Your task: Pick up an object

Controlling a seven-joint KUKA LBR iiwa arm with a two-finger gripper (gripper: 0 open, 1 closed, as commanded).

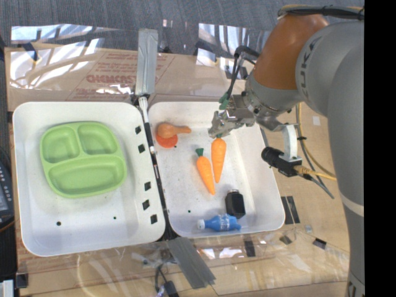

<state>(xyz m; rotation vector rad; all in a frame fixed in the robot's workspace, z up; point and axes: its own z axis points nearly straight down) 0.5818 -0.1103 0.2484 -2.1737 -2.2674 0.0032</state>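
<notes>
Bench with two white bins: the right bin (pixel 260 166) holds loose items. The gripper (pixel 221 124) hangs directly above one carrot (pixel 218 158), its top just below it; grip state cannot be told.

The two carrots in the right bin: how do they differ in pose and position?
The right carrot stands nearly vertical in the view, its wide end up, right beneath the gripper. The left carrot lies slanted, its green-tipped end at upper left and its point at lower right, and sits lower and farther from the gripper. Both are orange, tapered, and similar in size, lying side by side in the right bin.
</notes>
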